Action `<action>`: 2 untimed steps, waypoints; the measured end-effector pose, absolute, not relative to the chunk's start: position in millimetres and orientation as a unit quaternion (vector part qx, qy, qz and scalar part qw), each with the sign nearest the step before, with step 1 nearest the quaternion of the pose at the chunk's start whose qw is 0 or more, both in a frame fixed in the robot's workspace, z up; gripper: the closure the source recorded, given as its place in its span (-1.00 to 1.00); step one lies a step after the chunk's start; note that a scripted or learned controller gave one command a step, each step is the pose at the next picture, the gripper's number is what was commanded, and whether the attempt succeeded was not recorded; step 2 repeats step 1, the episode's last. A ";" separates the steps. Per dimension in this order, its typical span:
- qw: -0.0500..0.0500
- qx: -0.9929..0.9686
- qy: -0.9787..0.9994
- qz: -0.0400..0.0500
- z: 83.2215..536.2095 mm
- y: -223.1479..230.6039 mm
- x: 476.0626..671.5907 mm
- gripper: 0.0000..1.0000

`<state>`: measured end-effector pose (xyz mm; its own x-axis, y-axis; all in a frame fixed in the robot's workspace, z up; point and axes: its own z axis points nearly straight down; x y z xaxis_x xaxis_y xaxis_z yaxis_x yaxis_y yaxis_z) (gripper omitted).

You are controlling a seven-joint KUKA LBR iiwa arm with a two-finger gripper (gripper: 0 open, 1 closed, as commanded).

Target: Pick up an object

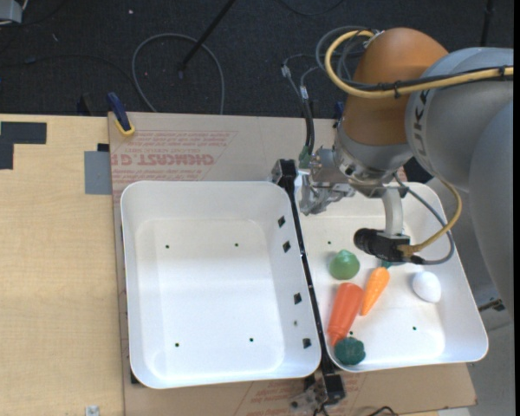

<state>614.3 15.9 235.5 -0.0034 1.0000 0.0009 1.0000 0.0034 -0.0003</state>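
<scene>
Bench's right white bin holds the goods: gripper hangs at its far-left corner, can't tell how wide, with the green ball nearest, just camera-side of it, big carrot beyond.

Two white bins side by side on printed cardboard — pale wooden bench

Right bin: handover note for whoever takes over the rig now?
Tool: over the right bin's back left corner; grip state unclear.
Things: ball, large carrot, small carrot, egg and green lump all lie on the bin floor, apart from the tool.
Done: nothing lifted.
Left: come down on one item, grasp, lift.
</scene>
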 end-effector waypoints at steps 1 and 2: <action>0.000 -0.706 -0.708 0.000 238.8 61.3 621.4 1.00; 0.000 -0.706 -0.708 0.000 238.8 61.3 621.4 1.00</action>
